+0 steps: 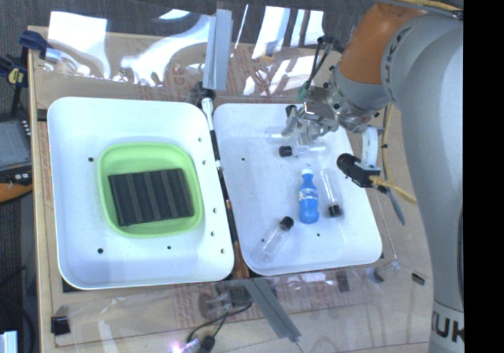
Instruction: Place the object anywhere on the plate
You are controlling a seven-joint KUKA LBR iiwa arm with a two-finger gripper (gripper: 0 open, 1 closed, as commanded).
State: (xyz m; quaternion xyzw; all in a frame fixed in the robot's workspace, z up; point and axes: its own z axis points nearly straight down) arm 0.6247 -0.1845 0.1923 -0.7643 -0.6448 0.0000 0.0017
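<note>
My gripper [303,127] hangs low over the far part of the right bin [252,139], close to its back wall, with my grey arm and its orange band [366,48] reaching in from the right. From this angle I cannot tell how my hand is set, and I cannot make out anything in it.

Just under and beside my gripper lies a clear vial with a black cap [298,148], on the bin floor. Nearer the middle of the same bin lies a small blue bottle [308,198] with a white top, pointing toward the back wall. Right beside it, on its right, lies a second clear vial [331,195] with its black cap toward the front. A third clear vial [276,238] lies tilted near the front of the bin, left of the blue bottle and apart from it.

The green plate [150,161] sits in the middle of the left bin [71,123], well apart from my gripper. A dark ribbed rectangular pad [150,194] lies flat on the plate.
</note>
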